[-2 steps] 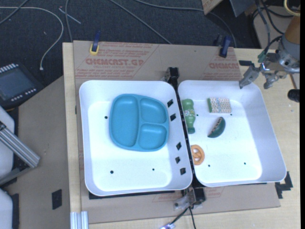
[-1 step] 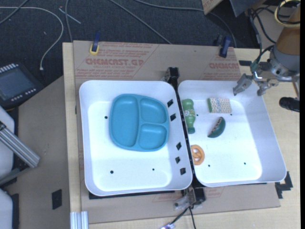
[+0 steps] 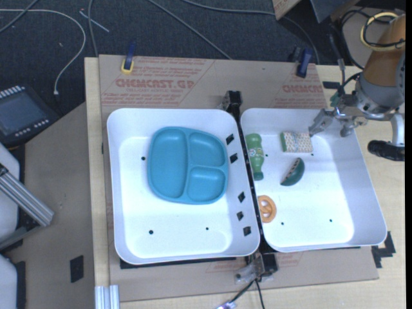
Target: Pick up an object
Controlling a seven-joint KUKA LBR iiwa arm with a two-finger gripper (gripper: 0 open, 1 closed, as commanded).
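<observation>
**Four small objects in the right bin, one plate in the left**

Two white bins sit side by side on the desk (image 3: 96, 172). The left bin (image 3: 129, 237) holds a single thing: a blue divided plate (image 3: 187, 165) with three compartments, lying flat toward the bin's far half.

The right bin (image 3: 347, 224) holds four small objects. One green bottle (image 3: 255, 156) lies against the bin's left wall, its long axis running roughly front to back in the view, the cap end pointing toward the near edge. One pale speckled block (image 3: 297, 141), roughly square, lies flat in the far part of the bin, to the right of the bottle and apart from it. One dark green wedge (image 3: 293, 172), shaped like a melon slice, lies just nearer than the block, its long axis on a diagonal from the lower left to the upper right. One orange pretzel-like ring (image 3: 266, 207) lies near the left wall, closer to the near edge than the other three.

The arm (image 3: 383, 69) comes in from the right, over the far right corner of the right bin. The hand (image 3: 320, 122) hangs at the far edge of that bin, just right of the speckled block, with nothing visible between its fingers; whether they are spread or closed cannot be made out.

Two clamps, one blue-and-yellow (image 3: 129, 58) and one blue (image 3: 302, 60), grip the desk's far edge.
</observation>
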